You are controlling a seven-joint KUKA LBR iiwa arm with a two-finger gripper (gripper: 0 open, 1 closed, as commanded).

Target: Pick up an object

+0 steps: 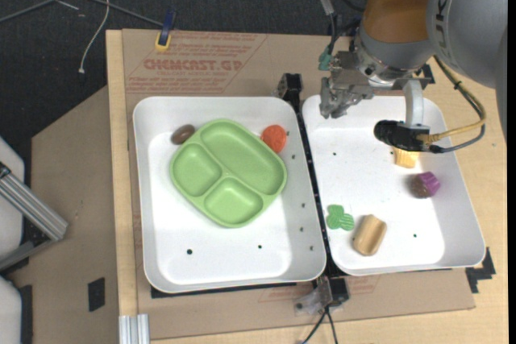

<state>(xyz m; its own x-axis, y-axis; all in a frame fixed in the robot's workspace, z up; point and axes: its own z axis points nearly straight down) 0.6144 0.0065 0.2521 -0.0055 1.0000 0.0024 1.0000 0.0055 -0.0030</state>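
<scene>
The end effector [333, 102] hangs over the far-left corner of the right bin [363, 173], close to the wall it shares with the left bin [161, 242]. How far open it is cannot be told from this slant, and nothing can be seen in its hold. The bin floor beneath it looks bare, so this reads as a hover before a pick, not a grasp.

Loose things fit for picking lie well apart from it in the same bin. A green piece [339, 217] and a tan cylinder [369, 235] sit just beside each other at the near side. A purple lump [425, 184] and a yellow block [405, 158] lie toward the right.

In the left bin a green plate [228, 172] takes the middle. A brown lump [184, 134] and an orange ball [275, 138] sit against its far rim, harder to close on cleanly. Both bins rest on the table [121, 173].
</scene>
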